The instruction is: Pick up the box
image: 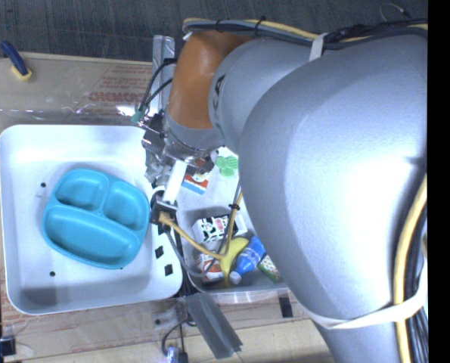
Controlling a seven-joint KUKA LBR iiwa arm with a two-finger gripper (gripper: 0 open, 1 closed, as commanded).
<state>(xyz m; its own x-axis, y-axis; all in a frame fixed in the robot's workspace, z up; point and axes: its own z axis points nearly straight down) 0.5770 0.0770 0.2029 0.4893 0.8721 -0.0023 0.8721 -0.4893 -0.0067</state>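
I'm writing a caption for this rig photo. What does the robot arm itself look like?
The arm is bulky, smooth and rounded, in matte grey, with an orange band above the wrist. Black and yellow cables run along its top edge, tied on with a white strap. The gripper is a cluster of dark metal parts and wires.

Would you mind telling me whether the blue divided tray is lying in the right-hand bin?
No, the blue divided tray lies in the left bin, while the right bin holds small mixed items.

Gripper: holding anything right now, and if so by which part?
Cannot be told. The gripper hangs over the divide between the bins, next to a white box with red and blue print, but the wrist hides any contact.
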